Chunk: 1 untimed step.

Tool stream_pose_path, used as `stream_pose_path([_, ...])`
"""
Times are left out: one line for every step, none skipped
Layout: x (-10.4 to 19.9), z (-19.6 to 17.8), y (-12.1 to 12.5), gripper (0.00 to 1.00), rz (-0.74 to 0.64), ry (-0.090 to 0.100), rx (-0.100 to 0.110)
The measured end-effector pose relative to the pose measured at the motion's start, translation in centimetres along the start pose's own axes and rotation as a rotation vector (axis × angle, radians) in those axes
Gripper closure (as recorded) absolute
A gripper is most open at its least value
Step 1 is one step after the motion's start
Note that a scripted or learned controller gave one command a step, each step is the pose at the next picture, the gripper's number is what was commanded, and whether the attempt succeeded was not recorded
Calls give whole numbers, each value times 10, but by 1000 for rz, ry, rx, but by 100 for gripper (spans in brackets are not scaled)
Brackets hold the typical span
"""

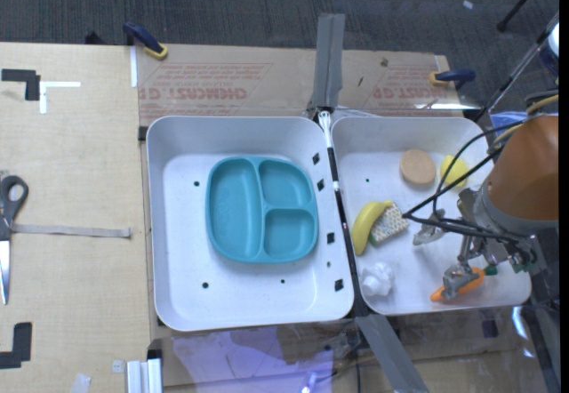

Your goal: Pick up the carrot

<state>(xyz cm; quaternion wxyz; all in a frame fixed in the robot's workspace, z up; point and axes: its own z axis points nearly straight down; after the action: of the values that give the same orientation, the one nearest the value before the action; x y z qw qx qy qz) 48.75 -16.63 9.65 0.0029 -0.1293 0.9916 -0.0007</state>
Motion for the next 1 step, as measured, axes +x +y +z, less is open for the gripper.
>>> stream_pose_path([0,0,0,0,0,0,0])
